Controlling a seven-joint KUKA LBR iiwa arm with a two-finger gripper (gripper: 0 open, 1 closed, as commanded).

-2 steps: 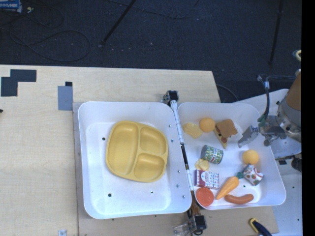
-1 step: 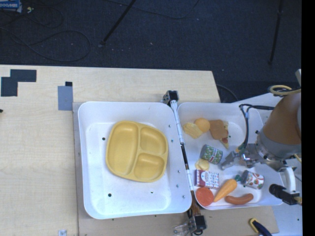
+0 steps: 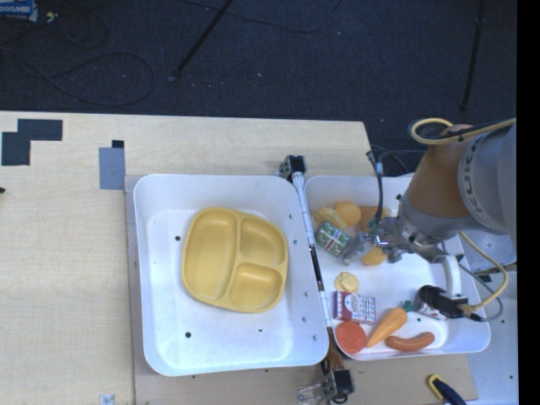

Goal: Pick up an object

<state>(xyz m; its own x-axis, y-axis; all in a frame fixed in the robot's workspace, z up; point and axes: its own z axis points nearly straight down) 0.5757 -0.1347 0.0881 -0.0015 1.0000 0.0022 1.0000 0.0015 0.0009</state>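
While the claw (image 3: 369,247) hangs, grip state unclear, the carrot (image 3: 387,326) lies diagonally, tip lower-left.

arm (image 3: 472,175) cut off right | yellow tool (image 3: 445,389) cut off bottom
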